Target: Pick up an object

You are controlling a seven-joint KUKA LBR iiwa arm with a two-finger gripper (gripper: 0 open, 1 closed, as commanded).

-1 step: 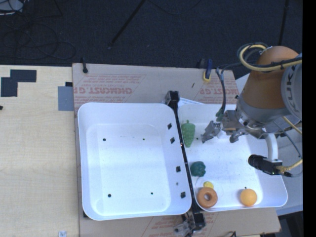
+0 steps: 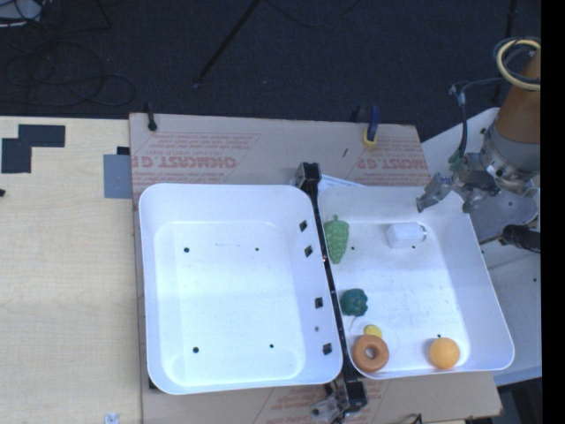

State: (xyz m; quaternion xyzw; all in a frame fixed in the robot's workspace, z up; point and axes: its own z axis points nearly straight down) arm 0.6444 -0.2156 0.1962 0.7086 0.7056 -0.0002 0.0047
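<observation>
Gripper (image 2: 439, 193) above right bin (image 2: 477, 263) rim; jaw state unclear, cannot tell. Orange ball (image 2: 444, 352): probably light, smooth, rolls; grip across middle. Donut (image 2: 371, 353): probably soft; pinch ring.

I'm seeing two smooth, glossy white plastic bins (image 2: 234, 203) sitting on matt brown printed cardboard (image 2: 265, 153) over pale wood-grain bench (image 2: 62, 263).
</observation>
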